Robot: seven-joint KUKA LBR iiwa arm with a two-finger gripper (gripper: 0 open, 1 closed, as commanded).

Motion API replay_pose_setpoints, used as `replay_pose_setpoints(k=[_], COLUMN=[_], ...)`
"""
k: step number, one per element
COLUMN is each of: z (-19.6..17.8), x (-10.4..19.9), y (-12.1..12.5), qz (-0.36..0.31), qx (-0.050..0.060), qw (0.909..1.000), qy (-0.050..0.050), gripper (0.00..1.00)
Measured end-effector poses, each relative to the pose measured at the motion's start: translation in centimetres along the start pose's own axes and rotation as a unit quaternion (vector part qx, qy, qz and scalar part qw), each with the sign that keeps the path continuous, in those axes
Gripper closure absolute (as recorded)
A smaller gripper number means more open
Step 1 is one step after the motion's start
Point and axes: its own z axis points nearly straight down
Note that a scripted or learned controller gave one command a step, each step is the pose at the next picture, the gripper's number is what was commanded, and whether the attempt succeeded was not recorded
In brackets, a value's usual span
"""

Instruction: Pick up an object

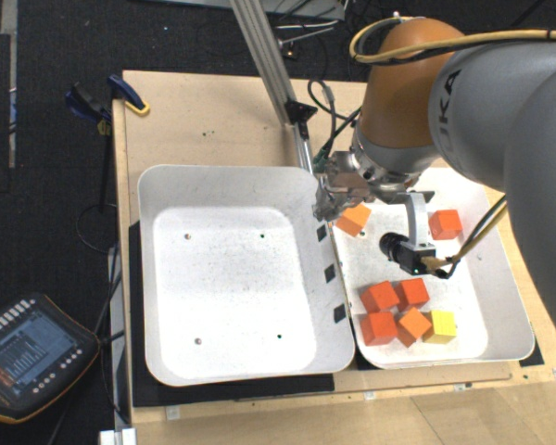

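Observation:
The right bin (500, 290) holds several blocks. A light orange block (354, 219) lies tilted at the bin's upper left, against its left wall. My gripper (336, 198) hangs directly over that block's upper left corner, and its tip is hidden by the wrist. A red-orange block (445, 223) sits alone to the right. Near the front of the bin, three red-orange blocks (382, 297), an orange block (414, 324) and a yellow block (442, 324) are clustered together.
The left bin (222, 267) borders the right bin just left of my gripper. A slanted metal post (264, 44) comes down behind the bins to the gripper area. A blue clamp (93, 100) sits at the bench's back left corner. A teach pendant (23, 355) lies off the bench, front left.

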Motion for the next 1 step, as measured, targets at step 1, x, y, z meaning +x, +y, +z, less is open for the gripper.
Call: replay_pose_setpoints(k=[1], z=[0.43], x=[4.23], y=[-2.04], qz=[0.000], qx=[0.000], qw=[1.0000], qy=[0.000], gripper=[1.00])
